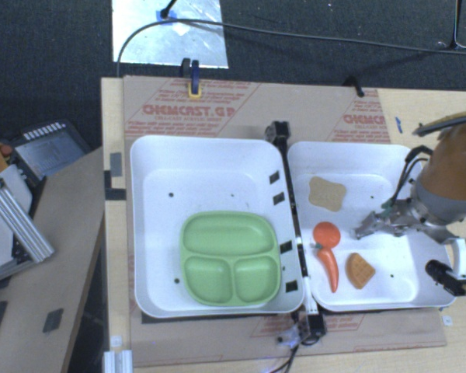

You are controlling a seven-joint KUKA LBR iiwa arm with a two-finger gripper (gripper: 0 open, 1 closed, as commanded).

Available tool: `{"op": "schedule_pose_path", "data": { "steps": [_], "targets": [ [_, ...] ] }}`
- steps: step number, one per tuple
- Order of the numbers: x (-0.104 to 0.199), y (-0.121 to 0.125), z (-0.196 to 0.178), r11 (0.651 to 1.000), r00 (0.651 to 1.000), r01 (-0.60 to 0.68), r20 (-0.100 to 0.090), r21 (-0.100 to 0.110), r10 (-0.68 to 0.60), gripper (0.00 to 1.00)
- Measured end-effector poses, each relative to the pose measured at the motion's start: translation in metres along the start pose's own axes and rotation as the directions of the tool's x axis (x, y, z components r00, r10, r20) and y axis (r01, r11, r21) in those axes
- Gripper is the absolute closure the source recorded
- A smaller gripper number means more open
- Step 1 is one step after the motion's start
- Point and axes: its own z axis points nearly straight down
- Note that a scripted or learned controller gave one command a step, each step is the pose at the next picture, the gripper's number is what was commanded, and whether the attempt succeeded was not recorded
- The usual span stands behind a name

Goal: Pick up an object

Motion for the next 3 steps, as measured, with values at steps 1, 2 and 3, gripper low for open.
{"op": "schedule_pose_path", "data": {
  "steps": [1, 2, 3],
  "targets": [
    [-0.001, 0.001, -0.013, 1.000, 1.000, 0.001, 0.003, -0.005, -0.001, 1.00],
    [-0.007, 0.002, -0.076, 1.000, 1.000, 0.002, 0.004, -0.009, -0.002, 1.00],
    [-0.007, 0.008, -0.121, 1.000, 1.000, 0.003, 0.003, -0.009, -0.003, 1.00]
  ]
}}
